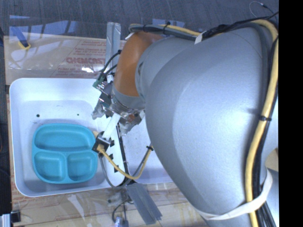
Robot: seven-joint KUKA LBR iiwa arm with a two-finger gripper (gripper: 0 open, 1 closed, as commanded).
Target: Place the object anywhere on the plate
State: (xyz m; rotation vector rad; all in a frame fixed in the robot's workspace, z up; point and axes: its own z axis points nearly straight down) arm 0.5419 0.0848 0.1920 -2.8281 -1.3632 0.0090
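Blue 3-compartment plate [34, 150] lies flat in the white bin [19, 91], in the bin's lower-left corner as the cam sees it. It has one long section along its top and two smaller ones below. Its left & bottom rims sit near the bin walls. Can't make out any loose object for the task, on the plate or elsewhere in the bin.

The grey arm [203, 112] comes in from the right & covers the bin's right part. Its orange band [127, 67] is over the bin's upper edge. Below it the gripper [120, 122] points down over bare bin floor, just beside the plate's upper-right corner and apart from its rim. Claw state: can't tell, since wrist hardware hides the tip. Nothing seen in its grasp.

Two small dark dots [38, 116] mark the bin floor above the plate. On the bench beyond the bin's top edge is a clear plastic sheet w/ red print [80, 58], held by blue tape [19, 32] at its left corner. A grey tape strip [113, 37] stands next to the band & another [144, 203] lies below the bin's bottom edge. A yellow cable [265, 103] runs along the arm's right side.
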